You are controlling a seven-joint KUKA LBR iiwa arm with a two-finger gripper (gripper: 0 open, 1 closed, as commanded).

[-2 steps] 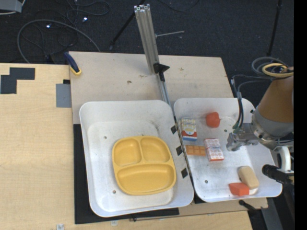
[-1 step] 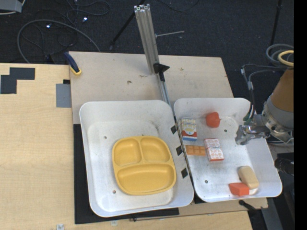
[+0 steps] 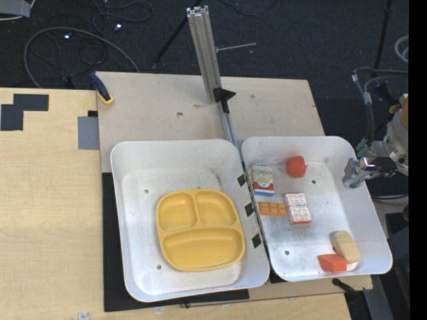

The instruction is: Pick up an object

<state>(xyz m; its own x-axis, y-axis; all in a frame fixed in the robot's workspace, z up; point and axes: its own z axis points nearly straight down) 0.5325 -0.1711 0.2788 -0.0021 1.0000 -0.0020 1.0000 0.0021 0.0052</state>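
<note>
While the arm is sitting at the right edge of the view, the table is carrying two white bins side by side. Left bin is holding a yellow divided plate. Right bin is holding, in descending size: a red-patterned box, a white carton, a tan bread-like piece, an orange wafer, a red-orange cube, and a red block touching the bread piece. Gripper is hovering over the right bin's right rim, gripping nothing visible; open or closed cannot be told.
</note>
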